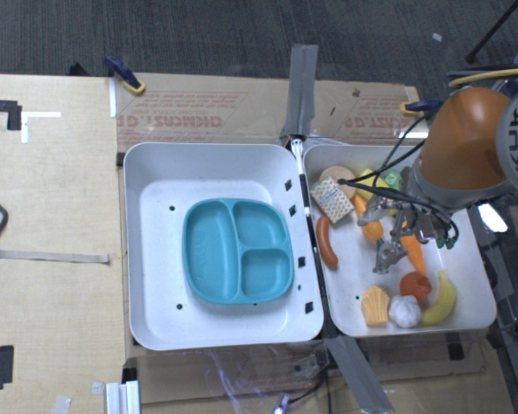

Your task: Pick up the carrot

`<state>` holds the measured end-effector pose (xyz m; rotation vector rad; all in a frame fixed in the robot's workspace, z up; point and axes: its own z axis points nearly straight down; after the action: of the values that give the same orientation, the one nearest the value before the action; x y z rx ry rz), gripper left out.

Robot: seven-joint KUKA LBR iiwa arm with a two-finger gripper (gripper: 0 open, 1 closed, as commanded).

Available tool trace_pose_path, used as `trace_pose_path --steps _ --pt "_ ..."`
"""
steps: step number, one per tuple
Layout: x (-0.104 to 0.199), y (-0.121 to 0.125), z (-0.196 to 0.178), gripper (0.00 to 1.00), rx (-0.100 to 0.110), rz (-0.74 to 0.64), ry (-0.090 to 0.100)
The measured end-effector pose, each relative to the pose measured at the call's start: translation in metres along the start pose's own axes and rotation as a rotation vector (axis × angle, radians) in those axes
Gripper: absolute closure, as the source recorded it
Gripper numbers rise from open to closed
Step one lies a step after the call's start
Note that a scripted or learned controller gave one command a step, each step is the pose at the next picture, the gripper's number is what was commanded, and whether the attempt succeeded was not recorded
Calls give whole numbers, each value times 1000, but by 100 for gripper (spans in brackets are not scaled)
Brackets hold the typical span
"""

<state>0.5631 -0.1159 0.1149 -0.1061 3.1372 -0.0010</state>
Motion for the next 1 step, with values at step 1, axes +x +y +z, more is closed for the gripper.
trace_pose_path --steps 1 --pt "-11 1 22 0 0 317 -1"
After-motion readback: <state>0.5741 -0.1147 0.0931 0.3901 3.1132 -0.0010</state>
